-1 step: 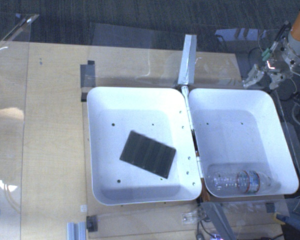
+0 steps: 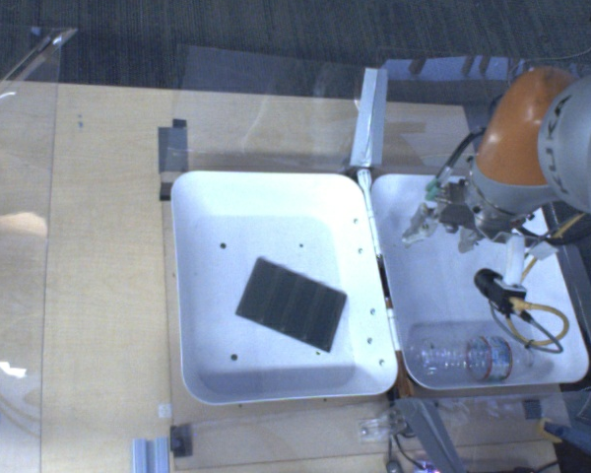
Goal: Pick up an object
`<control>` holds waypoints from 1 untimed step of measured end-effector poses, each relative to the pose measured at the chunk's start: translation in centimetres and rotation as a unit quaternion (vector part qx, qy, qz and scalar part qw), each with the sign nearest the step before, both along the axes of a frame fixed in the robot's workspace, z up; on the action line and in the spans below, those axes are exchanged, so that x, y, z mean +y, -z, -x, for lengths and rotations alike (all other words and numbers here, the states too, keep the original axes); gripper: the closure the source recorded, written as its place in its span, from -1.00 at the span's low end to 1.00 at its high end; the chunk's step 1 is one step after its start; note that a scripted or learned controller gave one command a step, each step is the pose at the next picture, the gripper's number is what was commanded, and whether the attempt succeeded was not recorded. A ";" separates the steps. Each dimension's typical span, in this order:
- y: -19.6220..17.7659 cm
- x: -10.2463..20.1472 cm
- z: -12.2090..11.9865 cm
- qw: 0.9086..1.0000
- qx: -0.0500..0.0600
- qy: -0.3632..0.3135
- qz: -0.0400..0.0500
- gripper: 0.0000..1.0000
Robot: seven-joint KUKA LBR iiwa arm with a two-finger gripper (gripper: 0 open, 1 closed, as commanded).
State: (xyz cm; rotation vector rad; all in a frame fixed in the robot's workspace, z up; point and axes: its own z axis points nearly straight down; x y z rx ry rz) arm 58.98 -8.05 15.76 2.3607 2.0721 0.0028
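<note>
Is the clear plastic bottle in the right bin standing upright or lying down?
Lying down: the bottle rests on its side along the near wall of the right bin.

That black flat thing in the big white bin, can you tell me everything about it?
The black rectangular pad is a flat, dark, matte slab with faint lengthwise ridges, so it looks like rubber or foam. It lies flat on the floor of the left bin, a little below the middle, turned at a slant to the bin's walls. It touches only the bin floor, and the tool is over the other bin.
</note>
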 end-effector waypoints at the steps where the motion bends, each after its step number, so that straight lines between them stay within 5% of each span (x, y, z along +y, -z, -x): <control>1: -4.7 -6.2 2.2 1.000 -0.002 -0.019 0.001 -1.00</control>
